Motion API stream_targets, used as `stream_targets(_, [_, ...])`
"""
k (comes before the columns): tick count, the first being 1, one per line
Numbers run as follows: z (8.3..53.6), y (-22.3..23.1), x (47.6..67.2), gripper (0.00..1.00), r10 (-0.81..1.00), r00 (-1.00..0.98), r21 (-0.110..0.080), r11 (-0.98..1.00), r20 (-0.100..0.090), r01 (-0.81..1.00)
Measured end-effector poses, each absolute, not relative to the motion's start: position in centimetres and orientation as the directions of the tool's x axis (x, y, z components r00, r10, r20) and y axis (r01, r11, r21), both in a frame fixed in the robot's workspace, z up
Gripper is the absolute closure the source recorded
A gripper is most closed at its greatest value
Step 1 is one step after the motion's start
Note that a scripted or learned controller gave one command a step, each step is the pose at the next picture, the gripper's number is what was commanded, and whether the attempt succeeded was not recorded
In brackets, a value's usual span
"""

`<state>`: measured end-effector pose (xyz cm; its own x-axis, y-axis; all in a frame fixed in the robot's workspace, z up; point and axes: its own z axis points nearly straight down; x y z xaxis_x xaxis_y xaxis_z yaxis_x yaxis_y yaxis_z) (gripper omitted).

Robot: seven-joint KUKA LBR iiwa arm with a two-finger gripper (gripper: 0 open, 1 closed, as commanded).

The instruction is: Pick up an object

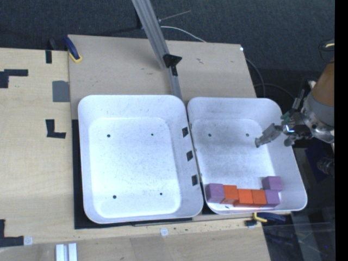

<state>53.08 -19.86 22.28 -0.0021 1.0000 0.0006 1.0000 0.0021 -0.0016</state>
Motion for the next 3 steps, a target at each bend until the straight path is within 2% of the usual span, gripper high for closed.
stream_targets(1, [18.6, -17.9, 59.6, 0.0, 1.0, -0.005, -0.002, 0.005, 0.0, 1.0])
stream_targets(2, [19.4, -16.6, 63.7, 0.0, 1.0, -0.004, 0.002, 0.004, 0.0, 1.0])
stream_targets(3, [18.3, -16.0, 66.7, 0.0, 1.0, -0.002, 0.0, 0.002, -0.001, 1.0])
